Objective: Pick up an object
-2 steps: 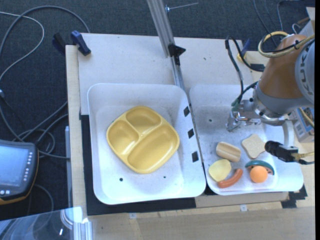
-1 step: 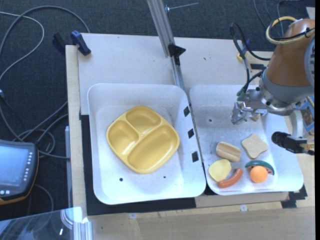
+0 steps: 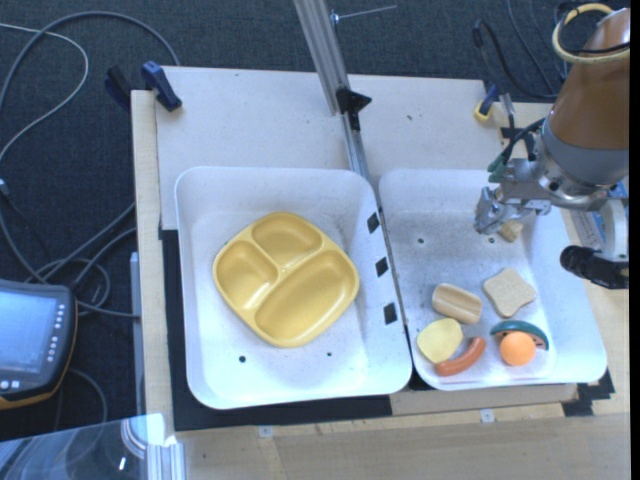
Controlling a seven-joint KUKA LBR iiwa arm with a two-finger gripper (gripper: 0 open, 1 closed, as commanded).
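My gripper (image 3: 493,218) hangs over the upper part of the right bin (image 3: 430,203), at the end of the grey and orange arm coming in from the right. A small tan piece (image 3: 513,231) shows right at its tip; whether it is gripped is unclear. Below it, at the bin's front, lie a toast slice (image 3: 509,291), a bread roll (image 3: 457,302), a pale yellow round piece (image 3: 439,340), a red sausage (image 3: 461,358), and an orange ball (image 3: 517,349) against a teal piece (image 3: 520,329).
The left bin (image 3: 200,198) holds a yellow divided plate (image 3: 286,278). A metal post (image 3: 325,38) rises at the back between the bins. Black clips (image 3: 381,265) sit along the shared bin wall. Cables and a screen (image 3: 30,338) lie off the bench at left.
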